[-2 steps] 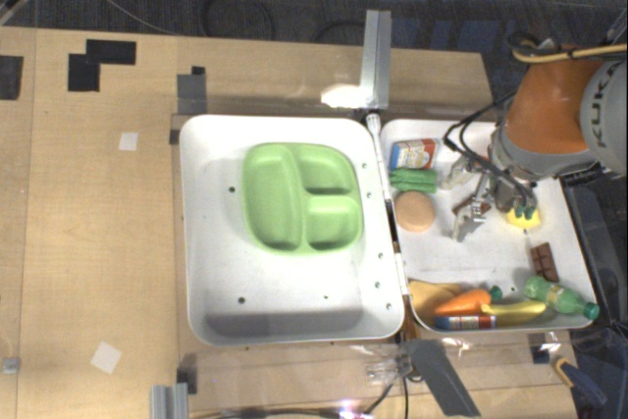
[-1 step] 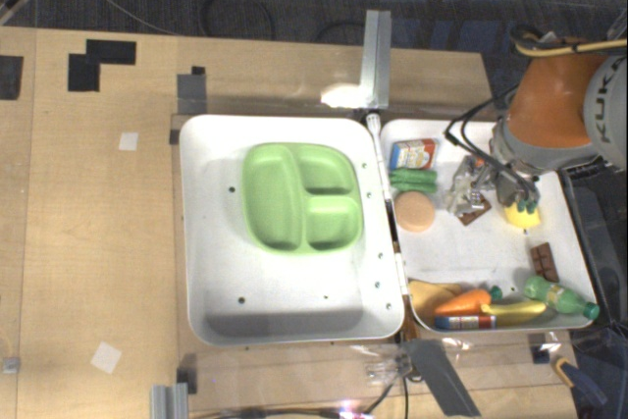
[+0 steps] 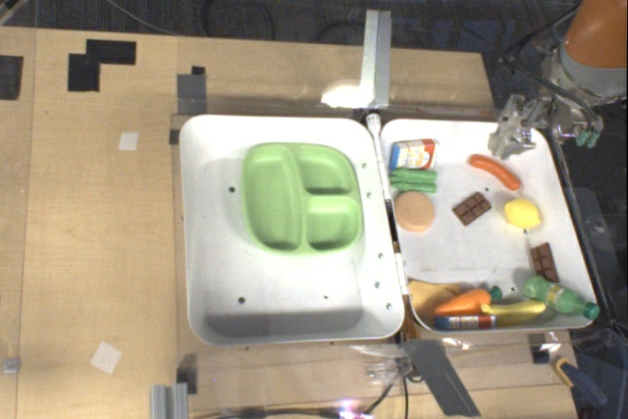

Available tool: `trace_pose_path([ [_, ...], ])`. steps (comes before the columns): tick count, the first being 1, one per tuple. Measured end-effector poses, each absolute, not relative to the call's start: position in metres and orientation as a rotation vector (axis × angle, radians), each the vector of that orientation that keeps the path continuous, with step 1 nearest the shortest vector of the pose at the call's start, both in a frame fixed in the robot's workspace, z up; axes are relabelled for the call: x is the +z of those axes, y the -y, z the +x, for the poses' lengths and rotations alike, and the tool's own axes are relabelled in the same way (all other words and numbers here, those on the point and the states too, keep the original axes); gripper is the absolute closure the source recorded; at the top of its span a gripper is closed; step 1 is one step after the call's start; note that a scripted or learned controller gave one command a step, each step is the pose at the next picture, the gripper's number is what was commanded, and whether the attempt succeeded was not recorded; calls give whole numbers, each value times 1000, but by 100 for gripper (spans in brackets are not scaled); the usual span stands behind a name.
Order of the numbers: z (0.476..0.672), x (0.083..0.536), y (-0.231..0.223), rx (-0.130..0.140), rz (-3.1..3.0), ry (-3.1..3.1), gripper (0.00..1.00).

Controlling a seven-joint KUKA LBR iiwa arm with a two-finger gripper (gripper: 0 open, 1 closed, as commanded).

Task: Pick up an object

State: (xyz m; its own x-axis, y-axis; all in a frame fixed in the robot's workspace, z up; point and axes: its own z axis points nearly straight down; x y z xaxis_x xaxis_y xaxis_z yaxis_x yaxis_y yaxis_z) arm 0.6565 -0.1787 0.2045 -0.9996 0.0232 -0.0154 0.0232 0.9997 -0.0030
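Camera view: the gripper (image 3: 512, 134) hangs over the right bin's (image 3: 446, 255) top right corner; whether its jaws are wide or narrow I cannot tell. Nothing sits between them. Just below lies a sausage (image 3: 494, 171), then a lemon (image 3: 522, 213). A green tray (image 3: 299, 197) rests in the left bin (image 3: 211, 240).

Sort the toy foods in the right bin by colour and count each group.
Green: 2, beans, bottle
Brown: 2, chocolates
Yellow: 2, lemon, banana
Orange/red: 2, sausage, carrot
Tan: 1, cookie
White: 1, can
Total: 10
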Motion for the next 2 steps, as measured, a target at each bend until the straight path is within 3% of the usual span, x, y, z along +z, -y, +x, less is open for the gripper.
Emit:
trace_pose_path([
  [1,655,200,177,-1,34,-3134,0],
  [2,623,96,203,-2,117,-3128,0],
])
